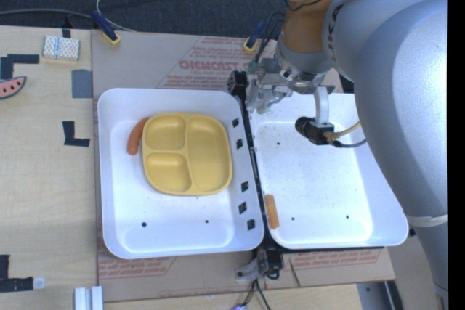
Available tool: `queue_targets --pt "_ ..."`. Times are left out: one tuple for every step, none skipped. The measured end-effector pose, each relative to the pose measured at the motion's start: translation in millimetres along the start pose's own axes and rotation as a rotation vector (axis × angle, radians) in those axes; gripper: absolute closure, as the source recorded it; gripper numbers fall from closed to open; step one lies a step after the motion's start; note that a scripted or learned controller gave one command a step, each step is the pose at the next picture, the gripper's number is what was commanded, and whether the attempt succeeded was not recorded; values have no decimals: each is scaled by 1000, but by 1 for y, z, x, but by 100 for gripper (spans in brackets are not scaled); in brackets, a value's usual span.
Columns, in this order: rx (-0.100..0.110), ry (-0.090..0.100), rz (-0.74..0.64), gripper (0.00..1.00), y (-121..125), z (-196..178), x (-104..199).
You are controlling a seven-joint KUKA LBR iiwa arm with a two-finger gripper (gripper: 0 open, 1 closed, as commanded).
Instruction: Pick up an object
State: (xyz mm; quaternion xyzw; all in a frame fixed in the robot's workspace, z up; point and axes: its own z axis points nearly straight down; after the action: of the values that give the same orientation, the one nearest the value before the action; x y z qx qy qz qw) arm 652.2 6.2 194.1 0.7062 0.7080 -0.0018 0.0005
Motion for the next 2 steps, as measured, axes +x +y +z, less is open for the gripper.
queue_targets --pt "0 -1 0 0 0 0 0" --pt "0 2 2 0 -15 10 25"
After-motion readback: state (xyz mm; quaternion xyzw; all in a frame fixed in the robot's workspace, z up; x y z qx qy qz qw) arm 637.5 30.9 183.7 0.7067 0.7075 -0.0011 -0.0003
